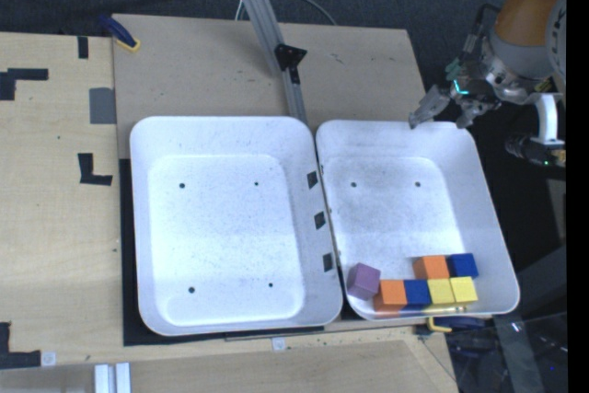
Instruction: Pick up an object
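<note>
Several small blocks lie in the near right corner of the right bin (479, 175): a purple block (365, 278) set slightly apart, then orange (393, 292), blue (417, 291) and yellow (442, 291) ones in a row, with another orange (431, 268), a blue (462, 265) and a yellow (464, 288) beside them. My gripper (444, 111) hangs over the far right corner of that bin, well away from the blocks. Its two fingers stand apart with nothing between them.
The left bin (147, 143) sits beside the right one on the wooden bench. A slanted metal pole (262, 9) rises behind the bins. A blue and yellow tool (120, 31) lies at the far left of the bench.
</note>
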Controlling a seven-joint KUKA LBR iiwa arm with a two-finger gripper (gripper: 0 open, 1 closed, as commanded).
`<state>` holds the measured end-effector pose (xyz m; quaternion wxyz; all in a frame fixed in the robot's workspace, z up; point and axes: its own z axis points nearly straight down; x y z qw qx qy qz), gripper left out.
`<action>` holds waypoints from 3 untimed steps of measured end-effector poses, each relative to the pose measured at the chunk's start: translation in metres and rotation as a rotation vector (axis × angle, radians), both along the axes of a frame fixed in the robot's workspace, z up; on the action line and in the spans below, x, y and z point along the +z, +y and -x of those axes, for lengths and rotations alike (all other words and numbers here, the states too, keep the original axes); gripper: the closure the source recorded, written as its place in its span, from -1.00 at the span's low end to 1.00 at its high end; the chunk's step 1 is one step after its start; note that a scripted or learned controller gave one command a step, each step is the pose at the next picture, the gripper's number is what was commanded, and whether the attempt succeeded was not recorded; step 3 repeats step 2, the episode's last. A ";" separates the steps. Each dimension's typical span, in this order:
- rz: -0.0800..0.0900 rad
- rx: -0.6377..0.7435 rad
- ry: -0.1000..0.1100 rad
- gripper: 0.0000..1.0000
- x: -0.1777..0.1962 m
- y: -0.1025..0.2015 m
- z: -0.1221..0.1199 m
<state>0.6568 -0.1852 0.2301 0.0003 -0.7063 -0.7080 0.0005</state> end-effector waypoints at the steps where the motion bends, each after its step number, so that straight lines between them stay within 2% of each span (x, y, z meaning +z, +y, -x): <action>1: 0.000 0.000 0.005 -1.00 -0.068 0.013 -0.024; 2: 0.001 0.001 0.003 -1.00 -0.099 0.039 -0.024; 3: 0.001 0.001 0.003 -1.00 -0.099 0.039 -0.024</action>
